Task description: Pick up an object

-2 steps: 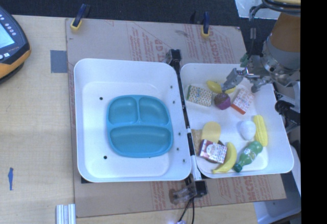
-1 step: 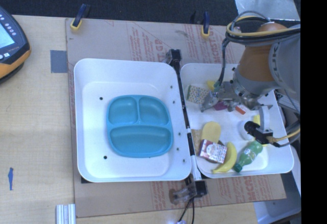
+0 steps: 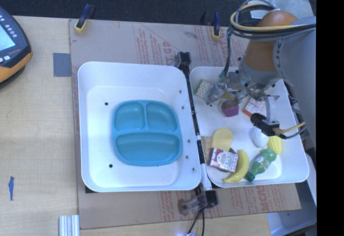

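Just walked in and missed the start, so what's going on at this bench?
A grey robot arm reaches in from the right over the right bin, which holds a jumble of small things. Its claw is down at the bin's far end, right above a small purple object. Nothing can be seen between its fingers. A banana, a green bottle and a small red box lie at the bin's near end. The left bin holds a blue divided plate.
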Robot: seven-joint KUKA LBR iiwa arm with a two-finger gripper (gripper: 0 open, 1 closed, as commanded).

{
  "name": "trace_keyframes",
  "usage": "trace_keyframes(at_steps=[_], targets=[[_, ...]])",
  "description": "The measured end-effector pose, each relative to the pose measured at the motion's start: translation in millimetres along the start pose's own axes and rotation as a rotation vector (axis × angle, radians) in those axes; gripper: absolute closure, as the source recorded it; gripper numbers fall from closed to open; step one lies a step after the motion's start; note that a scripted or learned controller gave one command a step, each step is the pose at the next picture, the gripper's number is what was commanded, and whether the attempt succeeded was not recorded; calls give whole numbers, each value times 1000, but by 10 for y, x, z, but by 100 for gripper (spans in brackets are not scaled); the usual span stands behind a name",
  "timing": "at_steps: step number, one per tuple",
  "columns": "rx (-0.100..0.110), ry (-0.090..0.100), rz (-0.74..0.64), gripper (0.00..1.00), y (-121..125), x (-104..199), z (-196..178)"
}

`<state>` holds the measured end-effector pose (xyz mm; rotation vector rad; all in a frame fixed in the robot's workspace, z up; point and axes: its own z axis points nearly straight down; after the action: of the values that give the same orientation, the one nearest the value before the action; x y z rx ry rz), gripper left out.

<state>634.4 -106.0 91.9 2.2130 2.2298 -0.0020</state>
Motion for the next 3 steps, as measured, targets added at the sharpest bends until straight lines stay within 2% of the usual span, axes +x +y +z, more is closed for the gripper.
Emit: trace_keyframes(at_steps=[1,2,3], targets=[[4,-1,0,100,-15,-17,-108],[5,-1,0,0,-16,-17,-106],[11,2,5,0,-617,80,16]])
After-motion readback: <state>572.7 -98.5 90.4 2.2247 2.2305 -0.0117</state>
